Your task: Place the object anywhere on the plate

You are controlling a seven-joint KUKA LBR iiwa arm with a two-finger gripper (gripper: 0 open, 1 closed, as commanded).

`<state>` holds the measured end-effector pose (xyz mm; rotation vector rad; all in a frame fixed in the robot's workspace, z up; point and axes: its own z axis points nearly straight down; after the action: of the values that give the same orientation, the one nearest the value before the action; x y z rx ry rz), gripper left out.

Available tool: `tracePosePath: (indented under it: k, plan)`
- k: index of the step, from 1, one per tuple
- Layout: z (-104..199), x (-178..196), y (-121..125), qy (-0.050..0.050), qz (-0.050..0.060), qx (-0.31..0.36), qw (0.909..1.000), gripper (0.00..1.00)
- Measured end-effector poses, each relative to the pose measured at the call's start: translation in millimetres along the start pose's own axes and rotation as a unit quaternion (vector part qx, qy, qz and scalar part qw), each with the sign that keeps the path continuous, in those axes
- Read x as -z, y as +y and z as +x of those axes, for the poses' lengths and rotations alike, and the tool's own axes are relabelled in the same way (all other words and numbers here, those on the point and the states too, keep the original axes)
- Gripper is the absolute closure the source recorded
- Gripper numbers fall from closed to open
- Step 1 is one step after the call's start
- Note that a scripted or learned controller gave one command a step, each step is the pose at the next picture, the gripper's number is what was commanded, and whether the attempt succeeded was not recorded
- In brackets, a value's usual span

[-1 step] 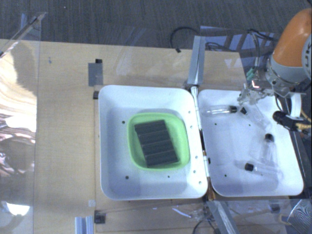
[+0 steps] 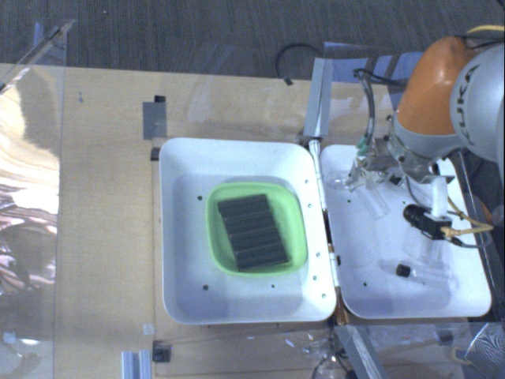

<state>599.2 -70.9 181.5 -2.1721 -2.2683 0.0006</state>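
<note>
You will find the ridged black block (image 2: 252,232) already resting on the green plate (image 2: 215,212) (centre, left bin (image 2: 177,290)); placement appears complete.

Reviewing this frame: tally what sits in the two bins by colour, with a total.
Green: 1, the plate in the left bin
Dark grey: 1, the ridged block on the plate
Black: 1, a small piece in the right bin
Total: 3

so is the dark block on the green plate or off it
On it: the dark block lies flat inside the green plate in the left bin.
</note>
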Motion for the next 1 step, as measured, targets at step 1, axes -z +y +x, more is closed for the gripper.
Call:
tracePosePath:
  k: [1]
  plan:
    - [40.8,0.2,-46.7,0.000,0.000,0.061,0.9982,1.00]
